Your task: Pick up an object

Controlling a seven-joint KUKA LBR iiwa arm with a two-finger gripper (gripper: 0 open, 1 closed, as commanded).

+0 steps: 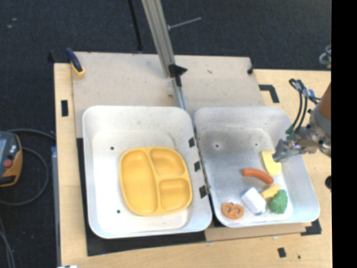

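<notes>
Pale yellow block (271, 163) is lying in the right white bin (223, 127), right of frame centre, beside an orange sausage-shaped toy (257, 175). The claw (283, 149) is hanging just above the block's upper right edge; nothing is lifted yet, so the grasp remains. Blur is hiding its tips, so its state cannot be told.

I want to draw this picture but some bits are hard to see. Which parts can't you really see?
- Arm: cut off by the camera view's right edge.
- Gripper: small and blurry, over the yellow block; open or shut is unclear.
- Yellow block: its top corner is hidden by the gripper.
- White block: too blurry to tell what it is.
</notes>
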